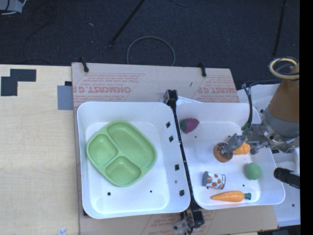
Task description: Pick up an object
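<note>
My claw (234, 143) sat low in the right bin (274, 192), right by a round brown-orange toy (223, 152); I could not tell if it gripped. Nearby lay a smooth green ball (253, 171), a small cup (214, 180), a long carrot (228, 196).

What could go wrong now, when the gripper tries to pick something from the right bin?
The gripper sits low beside the brown round piece and an orange piece that lie touching, so it may pinch both or push one away. The green ball nearby looks able to roll if nudged.
</note>
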Motion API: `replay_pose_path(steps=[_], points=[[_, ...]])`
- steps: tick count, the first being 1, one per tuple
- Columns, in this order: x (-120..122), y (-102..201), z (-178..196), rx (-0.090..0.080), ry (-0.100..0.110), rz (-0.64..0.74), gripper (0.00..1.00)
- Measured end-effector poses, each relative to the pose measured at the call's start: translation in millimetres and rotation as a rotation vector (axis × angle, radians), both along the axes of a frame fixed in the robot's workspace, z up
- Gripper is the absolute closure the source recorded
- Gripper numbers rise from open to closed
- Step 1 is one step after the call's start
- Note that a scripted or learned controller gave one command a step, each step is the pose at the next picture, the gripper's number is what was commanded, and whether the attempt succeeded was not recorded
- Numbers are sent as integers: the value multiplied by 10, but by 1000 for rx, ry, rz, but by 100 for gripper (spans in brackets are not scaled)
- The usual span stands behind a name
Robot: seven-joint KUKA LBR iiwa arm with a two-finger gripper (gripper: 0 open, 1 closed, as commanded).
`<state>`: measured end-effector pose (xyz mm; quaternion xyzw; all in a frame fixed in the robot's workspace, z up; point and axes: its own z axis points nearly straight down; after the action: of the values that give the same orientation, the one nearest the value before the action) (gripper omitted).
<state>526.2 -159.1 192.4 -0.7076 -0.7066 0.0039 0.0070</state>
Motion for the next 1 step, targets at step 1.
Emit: replay_pose_path(steps=[1], points=[[23, -2, 50, -2, -9, 2, 0]])
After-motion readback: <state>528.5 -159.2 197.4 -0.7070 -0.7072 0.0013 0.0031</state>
